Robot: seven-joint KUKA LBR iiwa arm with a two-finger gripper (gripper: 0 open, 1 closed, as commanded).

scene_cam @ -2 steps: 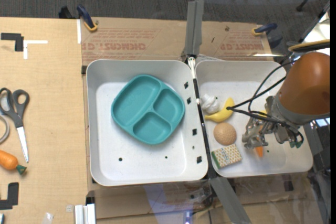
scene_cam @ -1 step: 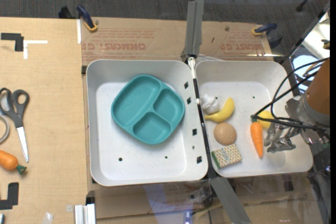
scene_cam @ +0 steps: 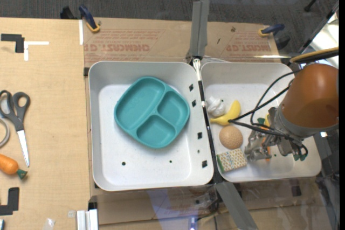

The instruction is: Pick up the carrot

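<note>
Low over the right bin (scene_cam: 302, 172), by the brown ball (scene_cam: 230, 137), hangs the gripper (scene_cam: 259, 151), its grip state unreadable, while the carrot (scene_cam: 9, 165) lies far left on the bench.

The carrot (scene_cam: 9, 165) is lying on the bare wooden bench at the far left of the scene, well apart from both white bins. It is a short, stubby orange piece, partly cut off by the left edge of view, with a small green stem end pointing toward the right and slightly nearer, and it is resting flat.
</note>
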